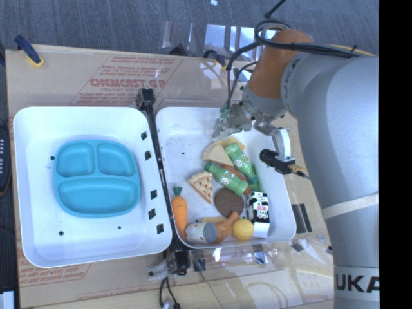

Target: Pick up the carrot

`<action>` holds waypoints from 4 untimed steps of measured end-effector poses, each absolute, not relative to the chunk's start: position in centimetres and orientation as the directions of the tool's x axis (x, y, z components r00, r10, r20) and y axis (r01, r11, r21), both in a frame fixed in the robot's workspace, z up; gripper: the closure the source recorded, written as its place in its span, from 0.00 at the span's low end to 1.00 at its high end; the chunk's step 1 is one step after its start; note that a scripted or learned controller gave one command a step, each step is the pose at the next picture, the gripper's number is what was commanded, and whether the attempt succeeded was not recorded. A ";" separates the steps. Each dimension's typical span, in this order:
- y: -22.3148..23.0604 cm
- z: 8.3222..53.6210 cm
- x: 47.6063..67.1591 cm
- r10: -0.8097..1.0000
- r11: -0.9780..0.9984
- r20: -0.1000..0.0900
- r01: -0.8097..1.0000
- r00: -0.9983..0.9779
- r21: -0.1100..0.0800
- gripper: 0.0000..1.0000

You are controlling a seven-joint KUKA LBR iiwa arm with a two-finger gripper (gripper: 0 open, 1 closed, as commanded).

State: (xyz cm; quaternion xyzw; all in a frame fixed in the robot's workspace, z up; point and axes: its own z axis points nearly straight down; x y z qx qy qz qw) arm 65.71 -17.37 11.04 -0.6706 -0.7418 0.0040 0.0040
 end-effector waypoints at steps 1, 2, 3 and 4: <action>-17.4 11.0 65.7 0.995 0.100 0.000 0.995 -0.100 -0.012 0.00; -16.5 20.2 65.9 0.998 0.061 -0.002 0.998 -0.061 0.002 0.00; -20.1 9.0 65.6 1.000 0.015 -0.004 1.000 -0.015 -0.011 0.00; -20.0 10.3 65.7 1.000 0.025 -0.005 1.000 -0.025 -0.011 1.00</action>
